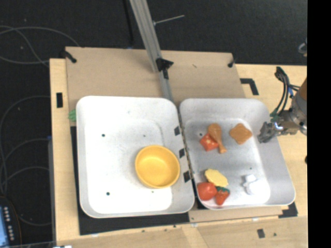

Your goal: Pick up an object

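Start at the left of the frame. You see a dark floor [31, 14] with thin cables [20, 40] curling over it. A tan wooden bench [119, 74] sits on that floor and fills most of the middle. A grey metal pole [147, 32] runs from the top of the frame down to the spot where the two bins meet.

On the bench, the left white bin [103, 123] has a yellow bowl [157, 166] in its lower right part. The bowl stands the right way up.

The right white bin [269, 182] sits just beside it, edges touching. In its upper middle you see a red and orange toy [213, 137] that looks like a chicken leg lying over a red piece. Near it to the right is a brown lump [240, 133], like a bit of bread. Lower down, by the front edge, are a yellow piece [216, 177], a red tomato [206, 190] and a small strawberry [222, 196], all close together. A small white thing [250, 184] lies to their right.

At the right edge of the frame, the gripper [267, 132] hangs over the right bin's right rim, just beside the brown lump. You cannot tell whether it is spread or pressed together.
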Robot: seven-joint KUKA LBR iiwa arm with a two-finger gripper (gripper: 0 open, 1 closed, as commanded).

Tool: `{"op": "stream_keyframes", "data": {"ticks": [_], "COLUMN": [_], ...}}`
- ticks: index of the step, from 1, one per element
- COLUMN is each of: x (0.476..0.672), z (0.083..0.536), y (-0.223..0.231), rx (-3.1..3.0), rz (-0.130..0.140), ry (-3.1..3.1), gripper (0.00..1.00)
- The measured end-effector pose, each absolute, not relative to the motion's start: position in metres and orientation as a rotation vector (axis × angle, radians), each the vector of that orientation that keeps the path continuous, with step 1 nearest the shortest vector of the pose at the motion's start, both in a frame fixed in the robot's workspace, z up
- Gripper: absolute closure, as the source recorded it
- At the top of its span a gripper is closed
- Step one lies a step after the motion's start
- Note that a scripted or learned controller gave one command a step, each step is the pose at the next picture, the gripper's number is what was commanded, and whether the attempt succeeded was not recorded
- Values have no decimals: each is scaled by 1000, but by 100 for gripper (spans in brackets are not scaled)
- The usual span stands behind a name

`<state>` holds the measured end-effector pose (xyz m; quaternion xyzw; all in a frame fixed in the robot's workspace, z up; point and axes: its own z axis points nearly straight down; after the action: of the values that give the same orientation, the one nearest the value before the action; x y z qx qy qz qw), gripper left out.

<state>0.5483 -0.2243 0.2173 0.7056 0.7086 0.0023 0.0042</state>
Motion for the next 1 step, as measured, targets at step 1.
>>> {"op": "stream_keyframes", "data": {"ticks": [1], "x": [550], "z": [260], "y": [-225], "rx": [2212], "rz": [5], "ry": [2222], "gripper": [100]}}
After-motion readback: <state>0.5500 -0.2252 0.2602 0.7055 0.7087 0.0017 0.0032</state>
